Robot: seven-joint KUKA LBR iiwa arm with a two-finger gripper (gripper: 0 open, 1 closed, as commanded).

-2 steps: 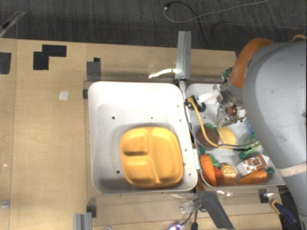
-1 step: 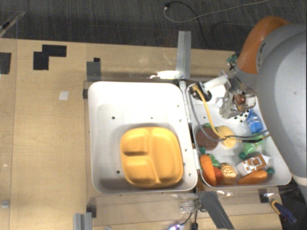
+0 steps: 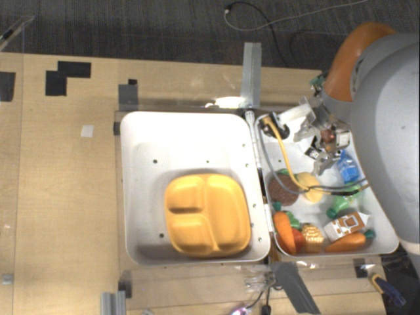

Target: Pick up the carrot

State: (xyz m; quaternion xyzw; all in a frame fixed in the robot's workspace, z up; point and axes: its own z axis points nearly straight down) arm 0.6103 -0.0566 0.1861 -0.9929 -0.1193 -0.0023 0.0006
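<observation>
The orange carrot (image 3: 285, 232) lies in the front left corner of the right bin (image 3: 388, 240), with its thick end towards the bin's middle. My gripper (image 3: 323, 148) hangs over the back half of the same bin, well behind the carrot and to its right. A small blue object (image 3: 348, 170) sits just beside the gripper. The grey arm with its orange band (image 3: 348, 58) covers the bin's back right part.
Around the carrot lie a brown round piece (image 3: 283, 188), a pale yellow fruit (image 3: 308, 182), a corn cob (image 3: 314, 232), a green item (image 3: 341, 206), a small carton (image 3: 346, 224) and another orange piece (image 3: 346, 242). A yellow divided plate (image 3: 207, 213) sits in the left bin (image 3: 151, 143).
</observation>
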